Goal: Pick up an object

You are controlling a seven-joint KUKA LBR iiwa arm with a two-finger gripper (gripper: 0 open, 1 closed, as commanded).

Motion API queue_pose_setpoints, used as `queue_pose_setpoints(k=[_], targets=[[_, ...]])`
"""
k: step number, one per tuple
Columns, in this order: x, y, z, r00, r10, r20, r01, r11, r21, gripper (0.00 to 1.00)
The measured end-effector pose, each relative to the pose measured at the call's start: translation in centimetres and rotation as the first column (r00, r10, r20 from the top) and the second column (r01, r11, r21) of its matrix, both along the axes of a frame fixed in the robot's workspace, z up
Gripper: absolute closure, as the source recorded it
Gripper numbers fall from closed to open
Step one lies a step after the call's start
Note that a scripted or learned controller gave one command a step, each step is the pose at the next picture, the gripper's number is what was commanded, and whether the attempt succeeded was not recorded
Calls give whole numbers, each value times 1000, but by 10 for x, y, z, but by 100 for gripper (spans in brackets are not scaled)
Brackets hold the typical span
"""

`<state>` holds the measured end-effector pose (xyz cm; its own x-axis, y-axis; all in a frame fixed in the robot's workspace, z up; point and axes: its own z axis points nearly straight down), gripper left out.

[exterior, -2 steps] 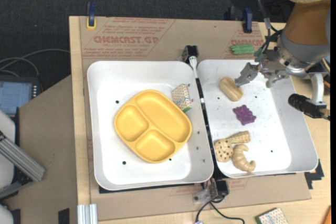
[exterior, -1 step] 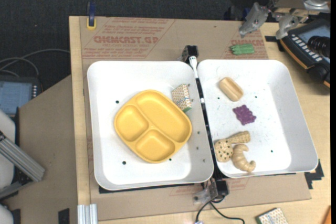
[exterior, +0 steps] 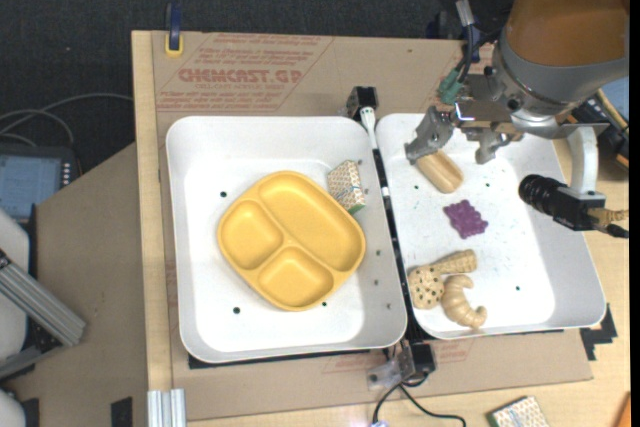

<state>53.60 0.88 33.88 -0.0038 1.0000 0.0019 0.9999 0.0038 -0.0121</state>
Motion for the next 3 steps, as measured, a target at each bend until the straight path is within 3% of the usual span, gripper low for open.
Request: queue_pose_setpoints(k=[1,2,3], targets=[[-46,-41,-163,1000,-10,-9,10,1000,-2,0],[-60,-117,-228,1000,-13,2,13,1000,-2,0],[-36,-130,-256,1000,-4,14,4,1000,-3,0]])
